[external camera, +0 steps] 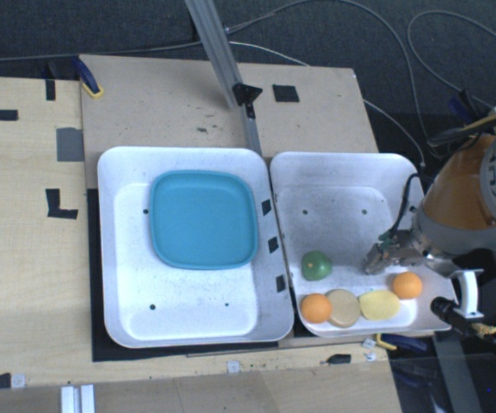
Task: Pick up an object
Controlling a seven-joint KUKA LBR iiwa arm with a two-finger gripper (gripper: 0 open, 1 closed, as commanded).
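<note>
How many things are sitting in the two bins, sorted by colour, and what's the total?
Orange: 2, one orange ball at the front of the right bin and another orange ball near the hand
Green: 1, green ball
Yellow: 1, yellow piece
Tan: 1, tan round piece
Blue: 1, blue plate in the left bin
Total: 6

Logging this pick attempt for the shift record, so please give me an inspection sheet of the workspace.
Surface: two white bins, left bin and right bin, on a wooden bench.
Job's things: green ball, two orange balls, beige round piece, yellow piece, all in the right bin.
Clutter: blue plate in the left bin.
Grippers: claw low in the right bin; nothing seen between its fingers.
Cables: several on the dark floor.
Surroundings: metal pole.
</note>
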